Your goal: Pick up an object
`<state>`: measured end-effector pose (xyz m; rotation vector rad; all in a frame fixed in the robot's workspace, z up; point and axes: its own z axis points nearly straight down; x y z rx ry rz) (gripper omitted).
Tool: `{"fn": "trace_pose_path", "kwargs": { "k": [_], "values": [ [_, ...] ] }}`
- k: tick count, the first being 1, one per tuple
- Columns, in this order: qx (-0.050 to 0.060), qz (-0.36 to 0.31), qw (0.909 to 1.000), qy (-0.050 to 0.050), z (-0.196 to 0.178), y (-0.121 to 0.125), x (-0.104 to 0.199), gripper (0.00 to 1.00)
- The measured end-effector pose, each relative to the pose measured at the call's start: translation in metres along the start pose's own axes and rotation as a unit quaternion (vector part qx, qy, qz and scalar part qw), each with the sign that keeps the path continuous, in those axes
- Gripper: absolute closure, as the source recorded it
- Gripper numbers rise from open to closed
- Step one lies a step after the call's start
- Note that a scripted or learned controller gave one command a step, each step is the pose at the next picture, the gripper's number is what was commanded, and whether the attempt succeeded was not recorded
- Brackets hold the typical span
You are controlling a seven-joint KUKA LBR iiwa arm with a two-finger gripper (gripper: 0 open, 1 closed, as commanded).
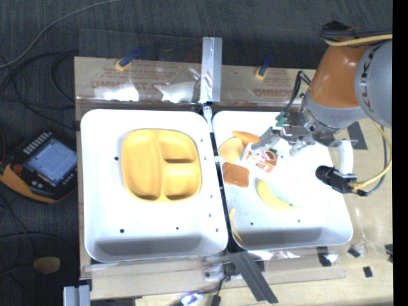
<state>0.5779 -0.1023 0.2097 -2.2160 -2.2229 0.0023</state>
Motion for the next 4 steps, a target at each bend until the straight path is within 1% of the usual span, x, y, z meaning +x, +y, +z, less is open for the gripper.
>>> {"fn": "trace_pose_path", "kwargs": {
  "k": [1, 2, 3, 4],
  "values": [
    [0.001, -0.001, 1.0, 0.001, -0.007, 0.001, 0.001, 1.0],
    [0.001, -0.001, 1.0, 0.001, -0.007, 0.001, 0.001, 0.0],
    [-0.001, 0.013, 0.9999, -0.001, -0.08, -0.007, 0.01, 0.0],
    [0.001, 0.023, 0.9997, 0.0, 0.028, -0.055, 0.029, 0.0]
  ]
}}
